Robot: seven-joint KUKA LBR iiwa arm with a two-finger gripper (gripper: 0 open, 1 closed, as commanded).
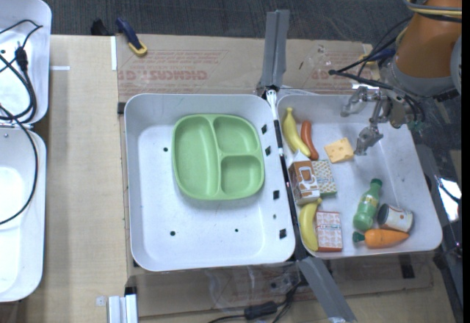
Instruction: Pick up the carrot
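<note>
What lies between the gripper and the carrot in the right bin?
In the camera view, the green bottle and a small can lie between the gripper and the carrot; nearer the gripper, bare bin floor.

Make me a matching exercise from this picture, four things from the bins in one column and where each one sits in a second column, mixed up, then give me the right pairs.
Things:
1. carrot
2. green plate
3. cheese wedge
4. green bottle

Places:
A. in the left bin
B. at the near right corner of the right bin
C. just left of the gripper
D. just above the carrot, beside the small can

Pairs: 1-B, 2-A, 3-C, 4-D
</note>
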